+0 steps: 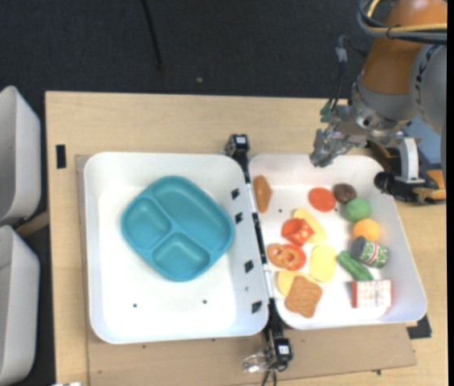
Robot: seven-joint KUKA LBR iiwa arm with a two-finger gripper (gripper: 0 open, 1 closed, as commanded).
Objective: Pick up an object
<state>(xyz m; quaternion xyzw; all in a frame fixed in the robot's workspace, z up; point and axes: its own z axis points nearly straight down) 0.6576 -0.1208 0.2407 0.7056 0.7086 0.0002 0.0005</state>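
Two shallow white plastic bins (98,312), left with one teal three-part tray (177,227), right with toy food — toast (303,297), tomato (321,199), lime (357,209), gripper (323,156) over far rim, grip unclear

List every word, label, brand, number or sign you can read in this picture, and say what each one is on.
No text can be read in this view.
Small red and white box in the right bin: printed front, too blurred to read.
Small can beside it: a label wraps it, too small to read.
Blue divided plate in the left bin: no markings visible.
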